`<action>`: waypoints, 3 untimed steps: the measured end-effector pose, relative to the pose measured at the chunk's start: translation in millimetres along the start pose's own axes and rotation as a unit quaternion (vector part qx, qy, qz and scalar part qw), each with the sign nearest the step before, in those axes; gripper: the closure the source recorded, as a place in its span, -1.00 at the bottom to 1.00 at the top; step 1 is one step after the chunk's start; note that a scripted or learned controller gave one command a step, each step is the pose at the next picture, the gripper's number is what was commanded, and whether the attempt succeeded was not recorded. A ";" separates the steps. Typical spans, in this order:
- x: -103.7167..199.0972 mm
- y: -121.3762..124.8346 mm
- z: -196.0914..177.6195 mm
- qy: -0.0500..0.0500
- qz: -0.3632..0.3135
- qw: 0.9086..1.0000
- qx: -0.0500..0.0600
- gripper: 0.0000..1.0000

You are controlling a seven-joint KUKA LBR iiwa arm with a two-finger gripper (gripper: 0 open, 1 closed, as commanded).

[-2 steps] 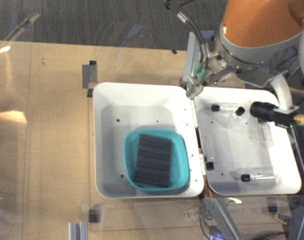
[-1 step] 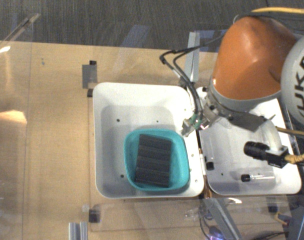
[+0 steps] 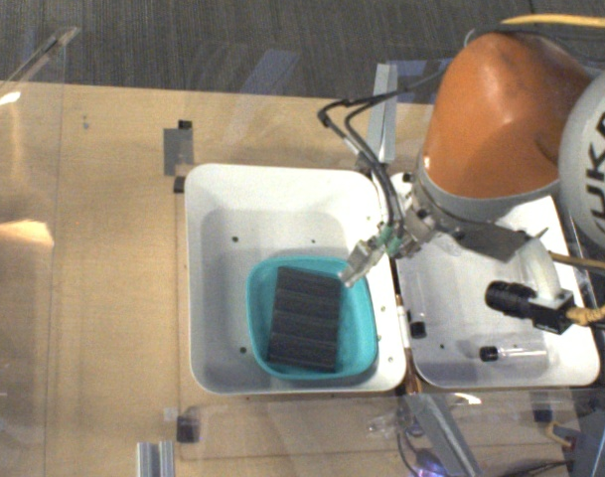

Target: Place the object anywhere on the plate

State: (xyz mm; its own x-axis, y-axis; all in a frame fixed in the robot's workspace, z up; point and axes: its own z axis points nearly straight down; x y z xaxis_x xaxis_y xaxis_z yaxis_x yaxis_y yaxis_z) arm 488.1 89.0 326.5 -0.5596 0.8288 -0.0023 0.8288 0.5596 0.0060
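A teal plate (image 3: 360, 334) sits in the front right part of the left white bin (image 3: 218, 286). On the plate lies a dark grey ribbed block (image 3: 304, 318), roughly upright in the view and covering the plate's middle. My gripper (image 3: 358, 263) hangs over the plate's back right rim, just right of the block's top corner. Only its pale tip shows below the wrist, and nothing is visible between its fingers. The arm's orange band and grey wrist cover much of the right bin (image 3: 501, 366).
A black cylindrical part (image 3: 526, 303) on the arm juts over the right bin. A small clear tube-like item (image 3: 503, 351) lies near that bin's front. Cables run from the wrist along the ridge between the bins. Wooden bench surrounds both bins.
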 end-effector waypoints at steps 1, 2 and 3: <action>-103.0 -62.0 -112.0 -0.004 -0.043 0.999 -0.003 -1.00; -103.2 -59.1 -125.0 -0.008 -0.047 0.999 -0.008 1.00; -63.6 -41.8 -79.1 -0.002 -0.097 0.995 -0.001 1.00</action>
State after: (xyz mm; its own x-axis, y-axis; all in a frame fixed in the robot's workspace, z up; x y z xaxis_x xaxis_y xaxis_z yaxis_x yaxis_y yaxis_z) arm 488.6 12.7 405.5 -0.7091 0.7051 -0.0071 0.7050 0.7091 0.0079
